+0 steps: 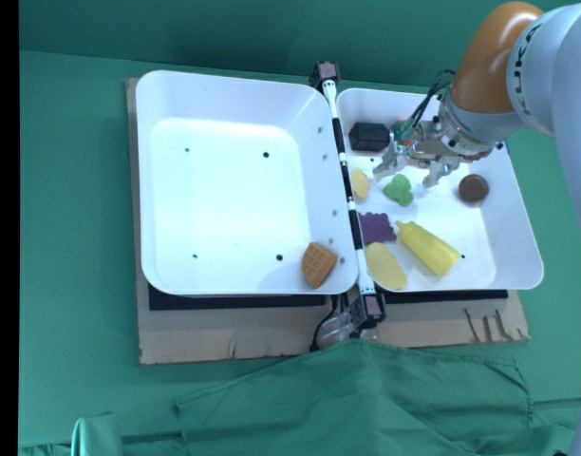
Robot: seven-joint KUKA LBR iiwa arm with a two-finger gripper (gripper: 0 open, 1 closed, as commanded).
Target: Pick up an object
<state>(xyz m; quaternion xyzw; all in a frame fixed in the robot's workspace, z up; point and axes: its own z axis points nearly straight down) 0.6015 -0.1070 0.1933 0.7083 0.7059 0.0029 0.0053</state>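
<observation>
My gripper [409,172] hangs open over the right bin [518,255], its two fingers spread either side of a green broccoli-like piece [399,191] that lies just below them. Nothing sits between the fingers. Around it in the same bin lie a black block [369,137], a brown round piece [474,189], a small yellow piece [360,184], a purple grape cluster [377,227], a yellow bottle shape [428,247] and a yellow oval piece [386,266]. An orange waffle [319,264] rests in the left bin's near right corner.
The left bin [234,188] stands beside the right one, with a black-and-white divider rail [346,174] running between them. Both rest on a cardboard sheet [224,345]. Green cloth [366,397] bunches along the front of the bench.
</observation>
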